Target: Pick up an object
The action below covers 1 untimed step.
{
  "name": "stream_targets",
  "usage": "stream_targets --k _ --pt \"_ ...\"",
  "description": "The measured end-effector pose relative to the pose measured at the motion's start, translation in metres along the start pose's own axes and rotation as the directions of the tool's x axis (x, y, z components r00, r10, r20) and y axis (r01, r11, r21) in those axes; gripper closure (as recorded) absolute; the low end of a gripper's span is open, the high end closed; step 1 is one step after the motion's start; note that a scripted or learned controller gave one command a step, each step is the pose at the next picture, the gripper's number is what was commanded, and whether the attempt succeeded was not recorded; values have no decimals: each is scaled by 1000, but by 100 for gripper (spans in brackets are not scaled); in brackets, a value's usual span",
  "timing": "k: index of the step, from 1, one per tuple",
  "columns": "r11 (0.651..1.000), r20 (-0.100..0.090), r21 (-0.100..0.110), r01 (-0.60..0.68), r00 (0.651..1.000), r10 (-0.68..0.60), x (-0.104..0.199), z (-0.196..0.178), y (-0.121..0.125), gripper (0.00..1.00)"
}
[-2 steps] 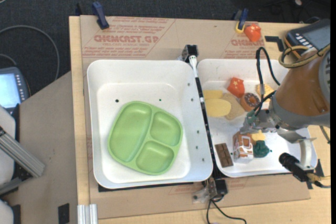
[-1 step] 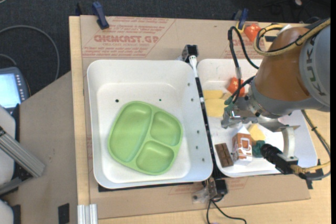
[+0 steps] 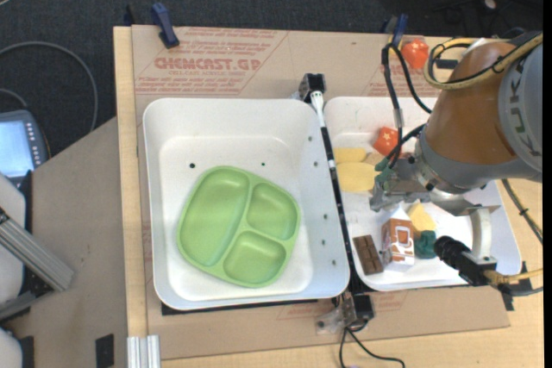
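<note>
Yellow blocks (image 3: 354, 174) lie against the left wall of the right bin (image 3: 511, 247), just left of the gripper (image 3: 385, 188), which is lowered beside them. Whether anything is gripped cannot be told. A short leftward shift is judged enough.

The one camera hangs fixed above the table (image 3: 259, 56) and looks down at a slant, far enough back to take in both white bins, the left bin (image 3: 164, 185) and the right bin (image 3: 354, 109), side by side. The dark floor shows beyond the table's far edge and to its left. The arm (image 3: 474, 134) comes in from the right side and covers part of the right bin.
</note>
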<state>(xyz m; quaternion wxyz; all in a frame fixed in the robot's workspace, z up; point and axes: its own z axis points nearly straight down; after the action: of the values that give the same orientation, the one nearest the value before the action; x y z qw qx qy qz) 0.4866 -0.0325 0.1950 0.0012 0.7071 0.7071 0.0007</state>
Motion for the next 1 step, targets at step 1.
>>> stream_targets --k 1 --pt "1000 0 -2 0 1000 0 0 -10 1 100"
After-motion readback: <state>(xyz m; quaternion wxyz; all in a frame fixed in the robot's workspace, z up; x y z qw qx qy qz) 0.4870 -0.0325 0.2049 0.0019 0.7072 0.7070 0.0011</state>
